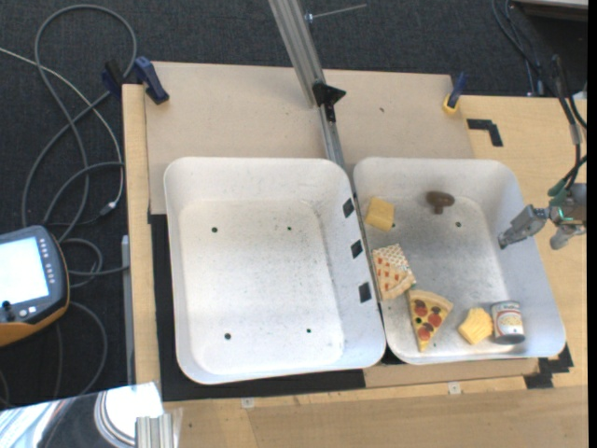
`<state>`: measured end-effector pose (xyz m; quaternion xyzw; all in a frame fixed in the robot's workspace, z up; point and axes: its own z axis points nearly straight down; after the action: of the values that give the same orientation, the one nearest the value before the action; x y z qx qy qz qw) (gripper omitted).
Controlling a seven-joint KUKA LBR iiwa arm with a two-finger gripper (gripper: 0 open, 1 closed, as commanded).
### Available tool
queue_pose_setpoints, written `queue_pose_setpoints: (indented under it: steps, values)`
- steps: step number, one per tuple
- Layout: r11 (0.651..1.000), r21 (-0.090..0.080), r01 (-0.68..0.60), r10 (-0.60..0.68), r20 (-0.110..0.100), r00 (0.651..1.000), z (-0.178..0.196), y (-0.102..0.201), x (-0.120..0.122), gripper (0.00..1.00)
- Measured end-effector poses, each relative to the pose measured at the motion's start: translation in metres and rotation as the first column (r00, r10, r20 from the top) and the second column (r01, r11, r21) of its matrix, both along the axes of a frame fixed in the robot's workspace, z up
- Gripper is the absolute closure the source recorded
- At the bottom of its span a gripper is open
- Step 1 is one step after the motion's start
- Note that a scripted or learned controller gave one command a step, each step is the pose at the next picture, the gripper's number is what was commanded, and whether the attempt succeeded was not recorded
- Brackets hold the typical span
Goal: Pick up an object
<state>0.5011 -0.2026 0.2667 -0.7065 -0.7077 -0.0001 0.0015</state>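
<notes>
Grey gripper (534, 222) at right edge of frame, over right bin (522, 187) rim; open or closed, cannot tell. Can (508, 322), cheese (476, 326), pizza slice (428, 316) crowded lower right: risks nudging neighbours, missing.

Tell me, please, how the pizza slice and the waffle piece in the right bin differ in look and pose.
The pizza slice is a yellow triangle with red rounds; the waffle piece is paler, squarish, with a red grid. The pizza slice lies nearer the bin's front edge, the waffle piece nearer the divider. Both lie flat in the right bin.
</notes>
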Motion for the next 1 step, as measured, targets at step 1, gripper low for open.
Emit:
queue_pose_setpoints:
  steps: [1]
  values:
    - [1.0, 0.0, 0.0, 0.0, 0.001, 1.0, 0.0, 0.0, 0.0001, 0.0]
